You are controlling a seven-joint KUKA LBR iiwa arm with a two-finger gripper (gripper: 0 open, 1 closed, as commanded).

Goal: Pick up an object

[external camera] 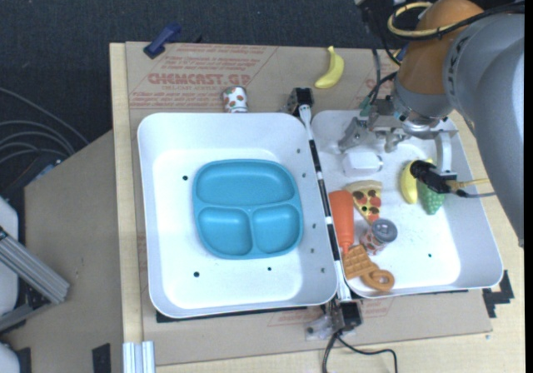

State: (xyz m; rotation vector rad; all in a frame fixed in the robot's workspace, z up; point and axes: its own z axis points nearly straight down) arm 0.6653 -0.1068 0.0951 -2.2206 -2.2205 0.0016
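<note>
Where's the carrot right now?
The carrot lies in the right bin, along its left wall, just left of the pizza slice and above the waffle.

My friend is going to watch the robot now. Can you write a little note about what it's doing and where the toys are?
Gripper: low over the top of the right bin, near a white piece; nothing seen held, finger state unclear.
Right bin: carrot, pizza slice, pretzel, waffle, small can, banana, green toy.
Left bin: blue tray.
Bench: another banana.
Done: nothing picked.
Left: grab and lift one object.
</note>
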